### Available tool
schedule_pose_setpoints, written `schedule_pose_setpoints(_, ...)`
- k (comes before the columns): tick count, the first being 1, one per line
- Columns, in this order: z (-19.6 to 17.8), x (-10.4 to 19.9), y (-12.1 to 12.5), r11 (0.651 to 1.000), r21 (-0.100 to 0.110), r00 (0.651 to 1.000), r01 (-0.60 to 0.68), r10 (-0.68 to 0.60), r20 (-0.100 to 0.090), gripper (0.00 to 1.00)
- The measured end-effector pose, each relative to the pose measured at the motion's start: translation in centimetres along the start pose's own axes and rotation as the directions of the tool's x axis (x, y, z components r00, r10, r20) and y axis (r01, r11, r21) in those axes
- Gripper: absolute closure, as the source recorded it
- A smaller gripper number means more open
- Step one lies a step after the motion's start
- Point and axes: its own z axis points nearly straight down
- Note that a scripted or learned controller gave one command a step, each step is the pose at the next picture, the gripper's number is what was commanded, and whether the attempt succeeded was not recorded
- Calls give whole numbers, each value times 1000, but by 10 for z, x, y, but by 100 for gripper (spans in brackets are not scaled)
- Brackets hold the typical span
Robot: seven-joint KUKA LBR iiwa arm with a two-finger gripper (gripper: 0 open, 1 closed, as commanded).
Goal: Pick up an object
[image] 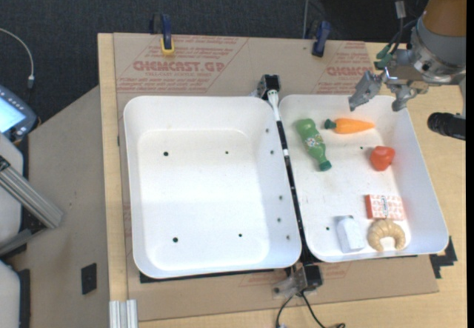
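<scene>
Carrot (354,126) looks the likeliest pick: it lies on its side at the twelve o'clock end of the right bin (422,171), leafy tip pointing to nine o'clock, and the gripper (384,93) hangs above and just toward one o'clock of it. The claw is spread wide, one finger at about ten o'clock of the wrist and the other at about three, with nothing between them.

Around the same bin sit a green bottle (313,143) at nine o'clock of the carrot, a red piece (381,158) at five o'clock of it, and down at the six o'clock end a small box (384,206), a croissant (387,235) and a pale block (348,233) close together. The left bin (148,119) holds nothing I can pick out.

My reading is that this is the approach step: no grasp is made yet and nothing is lifted. Next, the claw would need to shift a little toward seven o'clock so the carrot sits between the fingers, turn so they straddle its narrow width, not its length, then drop and close. The carrot lies near the bin's far wall, so a finger could catch the rim on the way down.
</scene>
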Motion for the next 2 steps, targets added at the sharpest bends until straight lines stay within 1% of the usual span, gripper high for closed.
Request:
schedule_pose_setpoints(1, 174, 14, -16, 1000, 14, 1000, 8, -8, -7, 0)
schedule_pose_setpoints(2, 90, 112, 10, 1000, -12, 1000, 20, -20, -6, 0)
